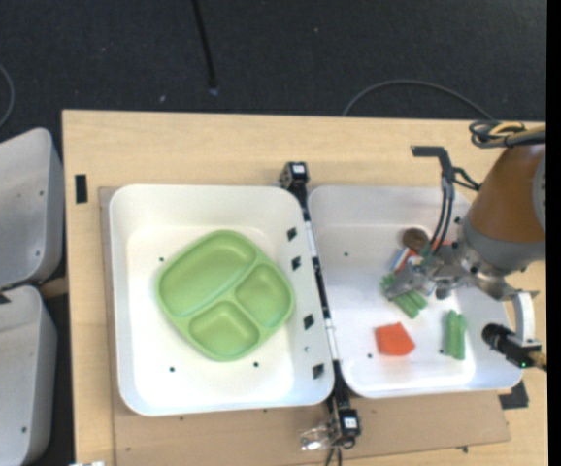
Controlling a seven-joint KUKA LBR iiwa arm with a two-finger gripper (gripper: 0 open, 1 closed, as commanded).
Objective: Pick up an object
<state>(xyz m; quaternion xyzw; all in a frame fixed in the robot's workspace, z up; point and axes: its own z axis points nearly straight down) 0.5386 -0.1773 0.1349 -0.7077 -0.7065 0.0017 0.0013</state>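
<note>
The right bin [358, 212] holds several small objects: a red block [393, 339], a green piece [453, 335] lying near the front right, a green piece [406, 300] in the middle, and a brown round object [415, 236] farther back. My gripper [418, 278] reaches in from the right and hangs over the middle green piece and a small red-and-white item [404, 257]. The arm's orange band [509, 197] sits above it at the right edge.
The left bin [135, 212] holds a green divided plate [225, 293]. A black divider with clips [310, 280] runs between the bins. Cables [445, 192] loop over the right bin's back. White chairs [9, 221] stand left of the bench.
</note>
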